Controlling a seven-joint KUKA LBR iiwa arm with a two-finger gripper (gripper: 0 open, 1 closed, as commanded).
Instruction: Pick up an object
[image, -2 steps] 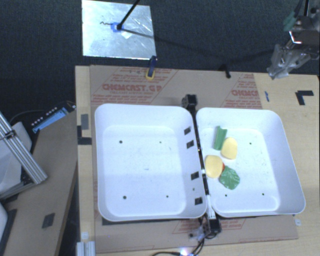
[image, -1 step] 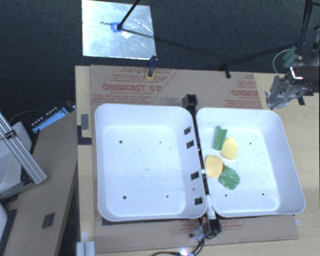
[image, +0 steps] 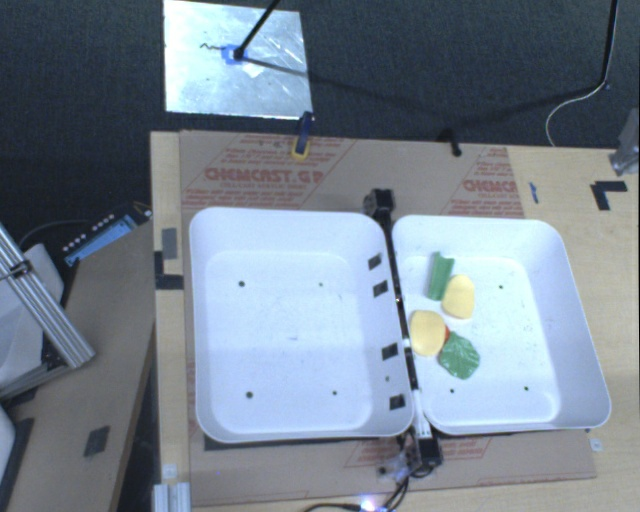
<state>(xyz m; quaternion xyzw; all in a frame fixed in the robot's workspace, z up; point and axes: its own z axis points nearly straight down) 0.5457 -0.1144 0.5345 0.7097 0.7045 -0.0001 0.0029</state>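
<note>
Four small objects lie in the right bin (image: 560, 300), grouped in its left half. A green oblong block (image: 440, 276) lies nearest the back. Just below it sits a pale yellow rounded piece (image: 459, 297). A larger yellow piece (image: 428, 333) with a red edge rests near the divider. A dark green leaf-shaped piece (image: 460, 356) touches it on the lower right.
The left bin (image: 215, 300) sits beside the right one, joined by a black clip strip (image: 395, 310). Both stand on a cardboard sheet (image: 260, 170). A silver plate (image: 235, 60) lies at the back, and a metal frame (image: 40, 310) stands at the left.
</note>
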